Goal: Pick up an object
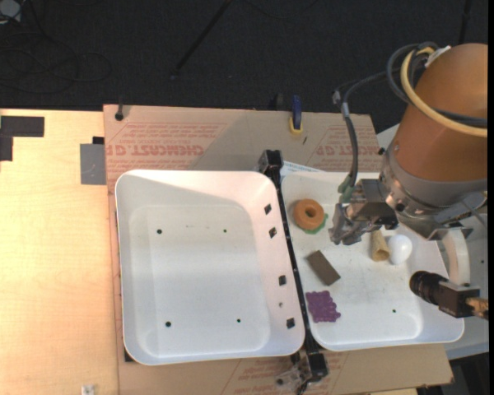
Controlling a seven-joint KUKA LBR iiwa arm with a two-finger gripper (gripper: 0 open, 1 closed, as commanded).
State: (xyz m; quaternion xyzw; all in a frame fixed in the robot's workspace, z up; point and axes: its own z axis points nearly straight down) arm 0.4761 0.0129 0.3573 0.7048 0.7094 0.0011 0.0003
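In right bin | gripper beside donut | above brown block

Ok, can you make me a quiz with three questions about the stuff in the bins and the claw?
1. Where is the doughnut?
A. right bin
B. left bin
C. on the wood

2. What colour is the bunch of grapes?
A. yellow
B. purple
C. red

3. Where is the claw now?
A. over the left bin
B. high above the wood
C. down in the right bin

Answers: A, it lies right of the divider; B, it is plainly purple; C, it hangs low between the doughnut and the white ball.
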